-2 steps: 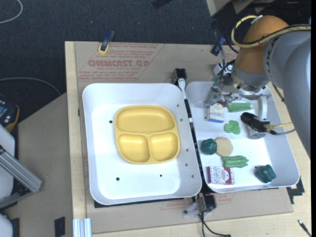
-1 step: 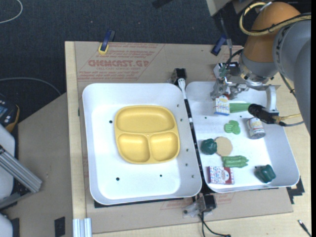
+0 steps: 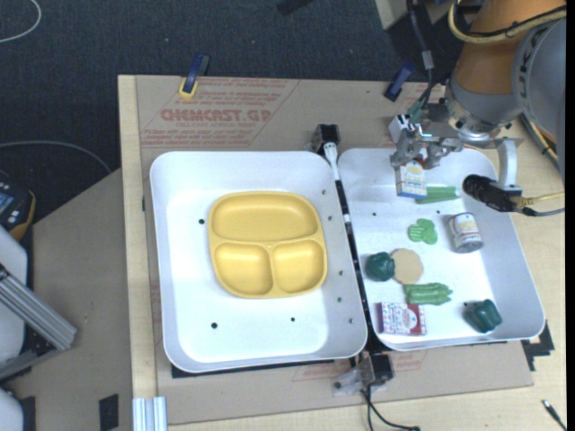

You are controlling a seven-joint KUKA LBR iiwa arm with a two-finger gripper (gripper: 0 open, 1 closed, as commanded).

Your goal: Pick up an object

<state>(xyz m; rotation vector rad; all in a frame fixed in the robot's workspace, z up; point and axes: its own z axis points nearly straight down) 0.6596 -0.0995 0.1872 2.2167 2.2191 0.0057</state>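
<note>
Gripper (image 3: pixel 415 155) hangs over the far end of the right bin (image 3: pixel 517 268), directly above a small white-and-blue carton (image 3: pixel 412 180); whether it is clamped on the carton cannot be told. Nearest the camera in that bin lie a red-and-white packet (image 3: pixel 401 318) and a dark green piece (image 3: pixel 483 314). Farther in sit a green pepper (image 3: pixel 427 293), a tan disc (image 3: pixel 407 264) and a small can (image 3: pixel 464 232). On the desk (image 3: pixel 135 241), the left bin (image 3: pixel 171 241) holds a yellow divided plate (image 3: pixel 267 242).

One fixed overhead camera, slanted down on both white bins (image 3: pixel 171 268), arm (image 3: pixel 503 52) entering from right
</note>
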